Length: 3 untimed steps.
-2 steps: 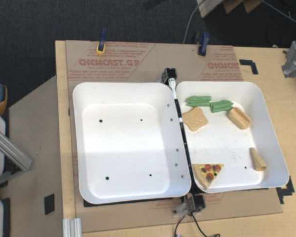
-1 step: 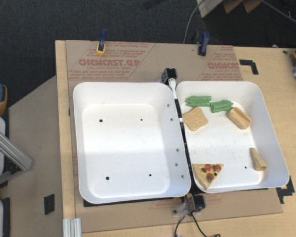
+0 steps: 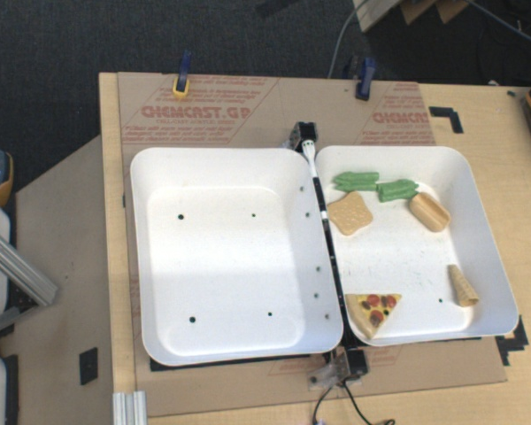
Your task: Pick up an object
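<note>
Nothing is picked up yet. All the objects lie in the right bin [image 3: 478,237]: two green pieces [image 3: 356,181], a bread slice [image 3: 350,213], a bun [image 3: 428,212], a pizza slice [image 3: 374,309]. The hand's state I cannot tell; the whole grasp is left to do.

One fixed camera above the bench [image 3: 115,237], looking down at a slant, both bins [image 3: 221,171] in frame
</note>
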### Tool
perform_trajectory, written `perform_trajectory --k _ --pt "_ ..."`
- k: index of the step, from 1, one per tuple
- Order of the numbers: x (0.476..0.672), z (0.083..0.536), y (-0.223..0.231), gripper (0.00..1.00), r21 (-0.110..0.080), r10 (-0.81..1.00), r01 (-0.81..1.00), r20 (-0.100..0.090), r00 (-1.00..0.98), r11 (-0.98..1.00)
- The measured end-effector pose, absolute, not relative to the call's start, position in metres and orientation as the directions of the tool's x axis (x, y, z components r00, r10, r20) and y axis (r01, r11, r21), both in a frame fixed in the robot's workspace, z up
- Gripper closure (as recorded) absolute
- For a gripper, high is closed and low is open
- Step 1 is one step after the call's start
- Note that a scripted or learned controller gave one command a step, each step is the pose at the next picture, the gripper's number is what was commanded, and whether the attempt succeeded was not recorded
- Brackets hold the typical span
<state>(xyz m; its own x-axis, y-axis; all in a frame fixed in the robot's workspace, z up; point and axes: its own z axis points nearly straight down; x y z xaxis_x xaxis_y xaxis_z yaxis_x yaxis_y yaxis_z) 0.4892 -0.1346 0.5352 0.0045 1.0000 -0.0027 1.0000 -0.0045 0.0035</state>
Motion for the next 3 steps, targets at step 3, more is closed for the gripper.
perform_trajectory --k 3 --pt "0.485 0.535 -0.225 1.0 0.004 1.0 1.0 -0.004 0.003 -0.003"
